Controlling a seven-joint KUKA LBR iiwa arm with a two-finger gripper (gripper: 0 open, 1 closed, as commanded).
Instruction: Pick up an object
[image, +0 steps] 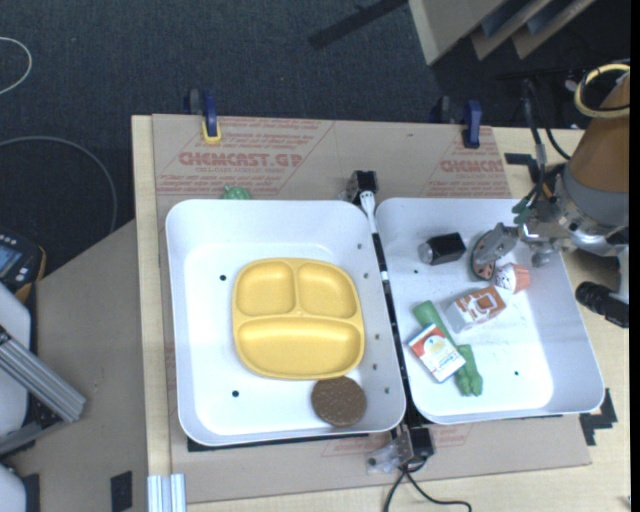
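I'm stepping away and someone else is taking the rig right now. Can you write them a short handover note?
Pincer: low over the right bin's far side, by a small red and white thing; grip not clear.
Right bin: black block, small carton, flat packet, green piece.
Left bin: yellow divided plate, brown disc.
Done: no pick visible.
Left: grasp and lift one object.

Arm (600, 175): grey housing, rounded segment.
Band: orange, wide, above the wrist.
Wrist: pale grey ring, metallic brackets below.
Gripper (487, 262): dull grey metal, small.
Cables: black, along arm's upper side.
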